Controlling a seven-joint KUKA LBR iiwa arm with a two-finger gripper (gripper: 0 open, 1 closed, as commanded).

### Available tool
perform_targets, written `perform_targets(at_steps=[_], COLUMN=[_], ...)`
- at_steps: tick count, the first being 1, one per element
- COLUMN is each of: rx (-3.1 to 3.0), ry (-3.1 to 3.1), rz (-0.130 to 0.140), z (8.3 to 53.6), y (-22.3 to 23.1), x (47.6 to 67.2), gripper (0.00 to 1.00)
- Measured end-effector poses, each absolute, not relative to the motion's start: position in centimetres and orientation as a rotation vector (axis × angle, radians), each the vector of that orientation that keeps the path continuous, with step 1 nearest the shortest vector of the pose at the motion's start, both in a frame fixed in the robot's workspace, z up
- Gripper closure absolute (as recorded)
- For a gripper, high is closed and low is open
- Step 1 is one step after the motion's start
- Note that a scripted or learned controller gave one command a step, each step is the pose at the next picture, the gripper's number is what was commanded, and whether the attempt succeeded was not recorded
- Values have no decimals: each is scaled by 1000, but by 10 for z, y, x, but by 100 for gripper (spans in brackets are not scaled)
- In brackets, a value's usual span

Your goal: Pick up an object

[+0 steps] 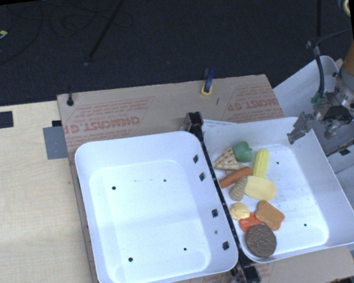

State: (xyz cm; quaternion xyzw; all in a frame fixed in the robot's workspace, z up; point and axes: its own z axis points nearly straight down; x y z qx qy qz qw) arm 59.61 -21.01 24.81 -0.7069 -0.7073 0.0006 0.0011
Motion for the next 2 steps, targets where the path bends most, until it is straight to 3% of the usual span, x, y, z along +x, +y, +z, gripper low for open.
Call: perform_targets(at_steps=[1,2], rx=[-2218,-2213], ry=[-2220,-2228], rz=[4,-2], z=[81,88], y=[-208,-139], x=[587,638], gripper=[0,0])
